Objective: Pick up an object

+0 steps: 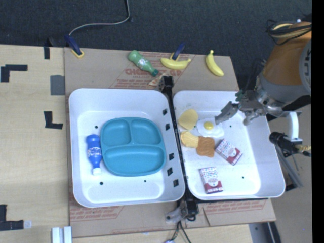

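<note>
The right bin point(268, 171) holds a fried egg point(209, 128), a pale yellow chip point(188, 119), a yellow wedge point(189, 139), a brown toast piece point(206, 146) and two red-and-white cartons point(228, 151) point(210, 179). My gripper point(236, 117) hangs over the bin's upper right part, just right of the egg. It is open, its left finger point(224, 115) slanting toward the egg, and nothing is between the fingers.
The left bin point(81, 186) holds a blue divided plate point(133, 146) and a blue bottle point(93, 153). Behind the bins lie a green bottle point(143, 63) and two bananas point(175, 63) point(214, 65). A black clip point(167, 82) sits where the bins meet.
</note>
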Action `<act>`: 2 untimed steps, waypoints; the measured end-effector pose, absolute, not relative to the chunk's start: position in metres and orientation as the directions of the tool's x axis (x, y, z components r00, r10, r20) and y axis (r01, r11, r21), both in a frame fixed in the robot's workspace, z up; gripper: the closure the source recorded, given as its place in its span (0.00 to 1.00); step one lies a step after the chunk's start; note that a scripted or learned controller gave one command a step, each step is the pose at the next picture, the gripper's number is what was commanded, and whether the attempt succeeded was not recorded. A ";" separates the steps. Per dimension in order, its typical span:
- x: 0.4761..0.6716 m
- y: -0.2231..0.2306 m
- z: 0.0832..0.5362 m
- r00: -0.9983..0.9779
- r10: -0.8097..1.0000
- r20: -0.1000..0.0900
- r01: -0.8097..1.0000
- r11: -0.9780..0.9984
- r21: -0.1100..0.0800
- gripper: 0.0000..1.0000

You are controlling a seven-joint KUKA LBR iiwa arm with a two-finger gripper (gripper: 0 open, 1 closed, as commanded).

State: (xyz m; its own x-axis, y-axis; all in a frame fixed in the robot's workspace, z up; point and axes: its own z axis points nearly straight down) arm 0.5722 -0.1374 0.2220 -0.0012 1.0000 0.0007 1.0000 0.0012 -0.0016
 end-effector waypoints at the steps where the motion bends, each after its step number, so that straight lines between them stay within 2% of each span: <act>1: 0.559 -0.124 0.114 -0.001 1.000 0.001 1.000 0.001 -0.004 0.00; 2: 0.557 -0.114 0.094 0.004 1.000 -0.010 1.000 -0.003 0.020 0.00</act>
State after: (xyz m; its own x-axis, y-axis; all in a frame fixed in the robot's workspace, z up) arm 0.5566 -0.1141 0.0940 0.0036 0.9999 -0.0095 0.9998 -0.0034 0.0200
